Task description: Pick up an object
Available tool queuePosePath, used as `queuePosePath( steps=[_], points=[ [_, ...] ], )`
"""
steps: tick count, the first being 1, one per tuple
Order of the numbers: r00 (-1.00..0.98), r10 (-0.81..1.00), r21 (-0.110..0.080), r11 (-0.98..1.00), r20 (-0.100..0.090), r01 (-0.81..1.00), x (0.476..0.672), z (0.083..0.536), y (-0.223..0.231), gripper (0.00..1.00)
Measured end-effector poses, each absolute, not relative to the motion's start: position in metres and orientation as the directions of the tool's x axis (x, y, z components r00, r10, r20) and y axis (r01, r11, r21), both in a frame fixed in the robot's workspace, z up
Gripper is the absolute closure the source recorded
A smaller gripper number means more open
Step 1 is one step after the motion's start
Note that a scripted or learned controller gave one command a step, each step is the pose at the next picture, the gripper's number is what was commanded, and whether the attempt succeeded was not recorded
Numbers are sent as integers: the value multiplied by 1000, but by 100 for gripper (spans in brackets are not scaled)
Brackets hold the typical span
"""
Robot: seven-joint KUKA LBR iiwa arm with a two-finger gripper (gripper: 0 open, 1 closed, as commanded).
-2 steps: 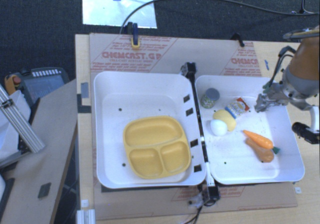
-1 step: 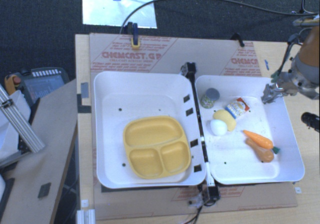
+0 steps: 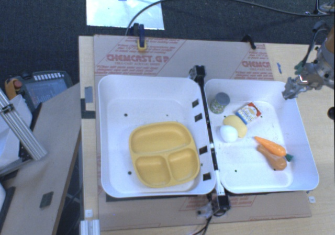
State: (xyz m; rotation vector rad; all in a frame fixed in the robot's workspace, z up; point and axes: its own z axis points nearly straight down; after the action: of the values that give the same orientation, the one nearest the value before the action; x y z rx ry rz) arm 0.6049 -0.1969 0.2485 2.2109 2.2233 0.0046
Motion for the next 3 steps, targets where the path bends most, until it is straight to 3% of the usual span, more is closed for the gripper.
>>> queuePosePath(
  steps=[3],
  points=[
    [-9, 1000, 1, 9, 1, 1000, 571, 257, -41, 100]
  ],
)
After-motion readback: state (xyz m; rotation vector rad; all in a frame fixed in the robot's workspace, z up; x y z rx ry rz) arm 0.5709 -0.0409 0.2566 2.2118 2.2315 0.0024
